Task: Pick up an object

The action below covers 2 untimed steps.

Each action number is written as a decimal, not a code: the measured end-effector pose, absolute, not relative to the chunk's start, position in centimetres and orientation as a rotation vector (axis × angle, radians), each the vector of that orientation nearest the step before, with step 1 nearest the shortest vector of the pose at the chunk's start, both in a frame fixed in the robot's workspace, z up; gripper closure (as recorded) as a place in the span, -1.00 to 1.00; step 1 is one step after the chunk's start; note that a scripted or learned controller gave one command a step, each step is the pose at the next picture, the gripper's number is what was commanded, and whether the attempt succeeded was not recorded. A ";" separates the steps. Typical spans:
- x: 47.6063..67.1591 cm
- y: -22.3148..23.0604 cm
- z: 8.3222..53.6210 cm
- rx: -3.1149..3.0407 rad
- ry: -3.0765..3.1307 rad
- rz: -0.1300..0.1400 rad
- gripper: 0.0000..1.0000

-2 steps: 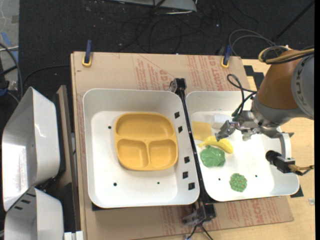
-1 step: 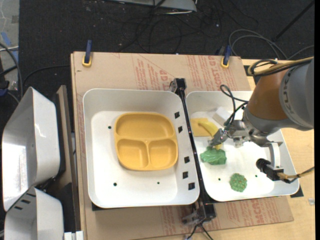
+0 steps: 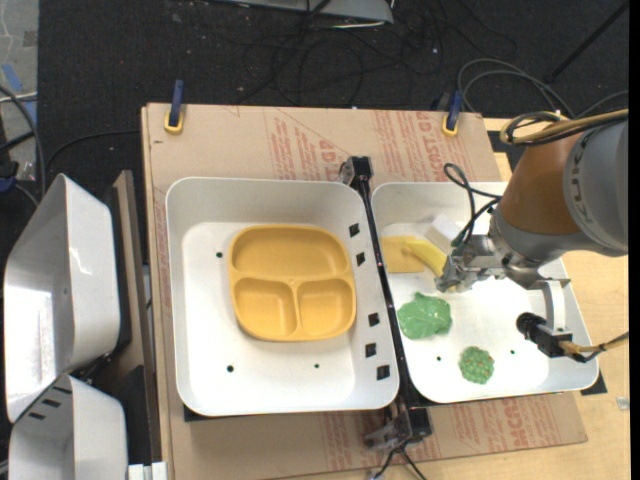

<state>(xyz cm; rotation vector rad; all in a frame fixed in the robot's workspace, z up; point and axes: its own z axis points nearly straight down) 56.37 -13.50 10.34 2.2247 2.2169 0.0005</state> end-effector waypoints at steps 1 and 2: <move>56.6 -13.3 16.7 2.215 2.221 0.004 1.00; 56.7 -13.3 21.4 2.215 2.222 0.003 1.00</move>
